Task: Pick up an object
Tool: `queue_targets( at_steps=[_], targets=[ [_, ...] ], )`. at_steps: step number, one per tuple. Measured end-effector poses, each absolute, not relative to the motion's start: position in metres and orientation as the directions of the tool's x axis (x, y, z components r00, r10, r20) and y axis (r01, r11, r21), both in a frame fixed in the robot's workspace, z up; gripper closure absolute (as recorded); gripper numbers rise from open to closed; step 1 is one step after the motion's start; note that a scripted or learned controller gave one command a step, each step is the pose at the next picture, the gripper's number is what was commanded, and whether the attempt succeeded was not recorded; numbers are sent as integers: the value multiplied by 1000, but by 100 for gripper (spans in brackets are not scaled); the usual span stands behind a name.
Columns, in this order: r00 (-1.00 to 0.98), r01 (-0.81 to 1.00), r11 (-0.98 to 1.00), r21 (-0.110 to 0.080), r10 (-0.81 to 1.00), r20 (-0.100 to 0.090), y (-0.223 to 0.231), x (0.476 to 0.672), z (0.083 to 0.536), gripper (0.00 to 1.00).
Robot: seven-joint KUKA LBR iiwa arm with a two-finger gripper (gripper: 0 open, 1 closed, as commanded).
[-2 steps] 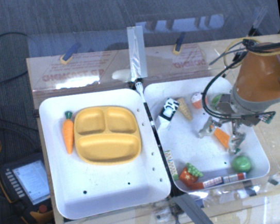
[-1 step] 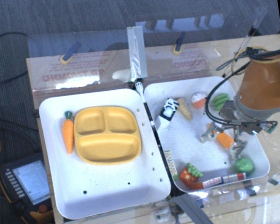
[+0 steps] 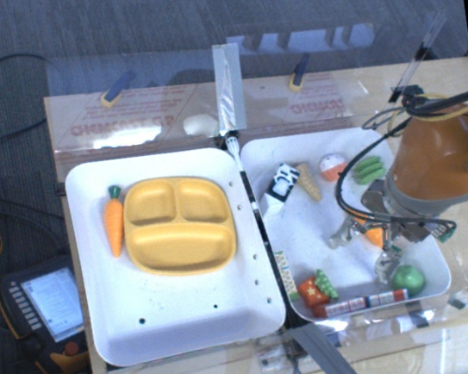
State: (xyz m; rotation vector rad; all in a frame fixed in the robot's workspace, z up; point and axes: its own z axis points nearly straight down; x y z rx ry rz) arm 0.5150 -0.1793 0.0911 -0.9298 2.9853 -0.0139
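My gripper (image 3: 367,249) hangs low over the right bin (image 3: 326,220), on its right side. The fingers (image 3: 344,234) stand spread apart, so it is open. A small orange piece (image 3: 373,236) lies in the gap between them, and I cannot tell whether they touch it. A green ball (image 3: 410,278) rests just below the nearer finger. Along the bin's front wall lies a red and white stick (image 3: 363,302), next to a red and green toy (image 3: 316,287). A green pod (image 3: 369,168) is partly hidden by the arm's cables.
A black and white toy (image 3: 283,182), a tan cone (image 3: 309,184) and a pink and white ball (image 3: 332,165) sit at the right bin's far side. The left bin (image 3: 183,311) holds a yellow divided plate (image 3: 179,225) and a carrot (image 3: 115,226).
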Motion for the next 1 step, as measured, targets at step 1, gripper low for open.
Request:
queue_targets(
  at_steps=[1],
  targets=[
    [-821,-570,821,-5,-570,-5,-187,527,90,0]
  ],
)
